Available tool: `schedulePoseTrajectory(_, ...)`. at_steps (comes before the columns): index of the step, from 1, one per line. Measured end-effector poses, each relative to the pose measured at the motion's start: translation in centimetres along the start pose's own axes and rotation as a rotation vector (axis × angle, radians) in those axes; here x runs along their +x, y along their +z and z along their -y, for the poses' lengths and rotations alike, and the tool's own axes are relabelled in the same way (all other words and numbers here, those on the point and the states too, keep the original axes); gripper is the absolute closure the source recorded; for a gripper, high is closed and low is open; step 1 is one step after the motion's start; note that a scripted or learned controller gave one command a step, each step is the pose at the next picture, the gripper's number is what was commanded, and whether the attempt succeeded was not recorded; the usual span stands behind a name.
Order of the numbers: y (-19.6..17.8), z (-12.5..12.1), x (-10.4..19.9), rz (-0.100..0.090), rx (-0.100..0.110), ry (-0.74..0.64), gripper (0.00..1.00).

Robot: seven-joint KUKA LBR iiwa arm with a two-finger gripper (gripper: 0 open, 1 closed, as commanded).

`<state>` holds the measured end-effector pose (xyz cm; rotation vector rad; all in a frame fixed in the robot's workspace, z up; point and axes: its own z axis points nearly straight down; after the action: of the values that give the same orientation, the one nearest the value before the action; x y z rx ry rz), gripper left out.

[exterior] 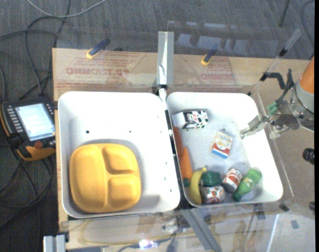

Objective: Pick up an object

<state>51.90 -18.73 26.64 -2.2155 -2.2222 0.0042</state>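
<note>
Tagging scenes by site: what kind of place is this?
Likely a robot lab's bin-picking bench: two white bins side by side, toy groceries like a carrot in one, a teach pendant with trailing cables on carpet.

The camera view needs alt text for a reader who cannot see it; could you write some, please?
The gripper hovers over the right bin, which holds small groceries: a milk carton, a carrot and cans. The left bin holds a yellow divided tray.

You have the arm [306,91] coming in at the right edge of the frame, its orange band at the upper right. The gripper [247,132] points left at mid-height, its fingers too small to judge.
</note>
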Motion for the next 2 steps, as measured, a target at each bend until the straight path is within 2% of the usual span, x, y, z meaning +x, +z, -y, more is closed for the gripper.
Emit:
schedulePoseTrajectory(1, 8.3, -6.3, 1.1, 0.001, 0.0, -0.038, 0.0)
schedulePoseTrajectory(2, 17.3, -7.0, 2.1, 0.003, -0.003, -0.201, 0.0)
